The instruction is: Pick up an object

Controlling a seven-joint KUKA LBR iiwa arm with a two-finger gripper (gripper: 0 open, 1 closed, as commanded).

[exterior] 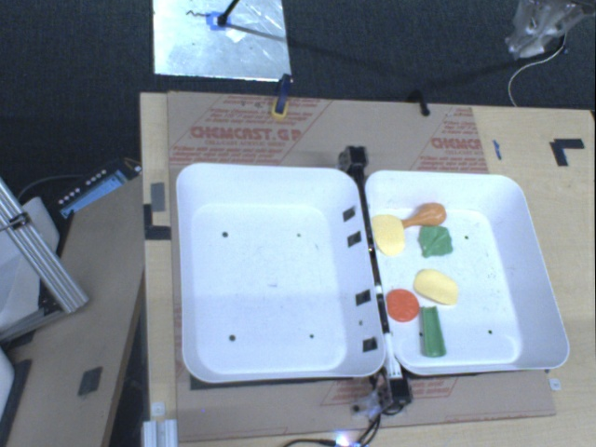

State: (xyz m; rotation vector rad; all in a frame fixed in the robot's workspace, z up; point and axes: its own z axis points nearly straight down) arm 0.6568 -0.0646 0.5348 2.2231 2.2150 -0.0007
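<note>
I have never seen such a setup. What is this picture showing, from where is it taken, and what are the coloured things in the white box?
One camera fixed above a bench looks down at a slant. On the bench lie two shallow white bins: the left bin and the right bin. The task is to pick up an object.

The coloured pieces all lie in the right bin, toward its left side, and look like toy food: an orange drumstick, a pale yellow piece, a green leafy piece, a second yellow piece, a red disc and a green stick.

The grey shape at the top right corner is probably part of the robot arm. Nothing is seen being held.
</note>
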